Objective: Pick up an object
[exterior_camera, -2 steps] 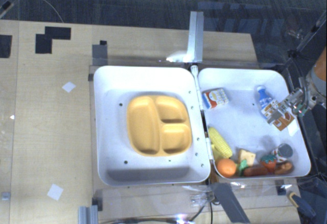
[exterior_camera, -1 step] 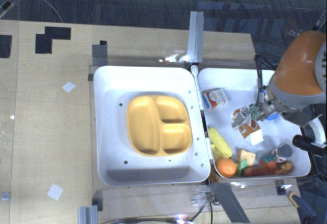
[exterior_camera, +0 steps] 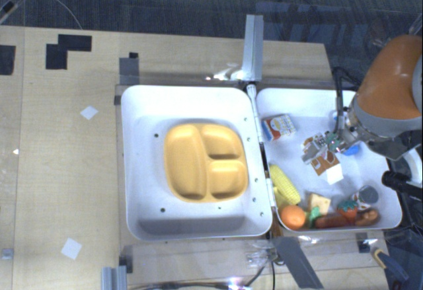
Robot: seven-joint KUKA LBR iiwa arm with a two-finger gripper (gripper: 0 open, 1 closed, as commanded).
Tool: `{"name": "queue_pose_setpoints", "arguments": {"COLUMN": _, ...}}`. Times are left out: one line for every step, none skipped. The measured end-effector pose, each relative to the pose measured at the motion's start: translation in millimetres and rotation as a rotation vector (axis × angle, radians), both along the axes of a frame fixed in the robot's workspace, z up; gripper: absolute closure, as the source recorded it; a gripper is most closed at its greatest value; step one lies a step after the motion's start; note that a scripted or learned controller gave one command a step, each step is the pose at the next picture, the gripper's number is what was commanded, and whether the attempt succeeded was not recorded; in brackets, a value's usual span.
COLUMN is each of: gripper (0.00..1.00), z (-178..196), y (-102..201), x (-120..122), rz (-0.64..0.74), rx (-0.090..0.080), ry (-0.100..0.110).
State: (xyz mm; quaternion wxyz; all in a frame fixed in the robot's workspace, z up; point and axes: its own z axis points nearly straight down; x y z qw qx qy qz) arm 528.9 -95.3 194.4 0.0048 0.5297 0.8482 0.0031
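The fingers (exterior_camera: pixel 325 145) hang low in the right bin (exterior_camera: pixel 390 216), near its middle, and I cannot tell from here whether they are parted or closed — the metal and the brown, patterned bits around them run together. A small white card-like piece (exterior_camera: pixel 334 175) lies just below them, and something blue (exterior_camera: pixel 351 148) shows just beside them toward the arm. The grey arm (exterior_camera: pixel 383 125) with its orange band (exterior_camera: pixel 395 80) comes in from the right over that bin's rim.

The loose things lie around the fingers rather than under them. A small carton (exterior_camera: pixel 280 126) in white, red and blue sits to their left, near the divider. Farther down that side is a yellow corn cob (exterior_camera: pixel 284 184), and below it an orange (exterior_camera: pixel 293 217) in the bin's near corner. Along the near wall lie a tan block (exterior_camera: pixel 320 203), a reddish-brown sausage-like piece (exterior_camera: pixel 344 218) and a small dark round thing (exterior_camera: pixel 367 196) — all well apart from the fingers.

The left bin (exterior_camera: pixel 145 150) holds a yellow compartment tray (exterior_camera: pixel 205 162), resting flat in its middle. Both bins sit on the pale wooden desk (exterior_camera: pixel 59 163).
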Motion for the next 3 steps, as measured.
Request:
{"name": "queue_pose_setpoints", "arguments": {"gripper": 1.00, "z": 11, "y": 1, "x": 2, "rz": 0.006, "rx": 0.000, "ry": -0.006}}
{"name": "queue_pose_setpoints", "arguments": {"gripper": 1.00, "z": 22, "y": 2, "x": 4, "rz": 0.013, "rx": -0.001, "ry": -0.012}}
{"name": "queue_pose_setpoints", "arguments": {"gripper": 1.00, "z": 11, "y": 30, "x": 55, "rz": -0.349, "rx": 0.003, "ry": 0.009}}
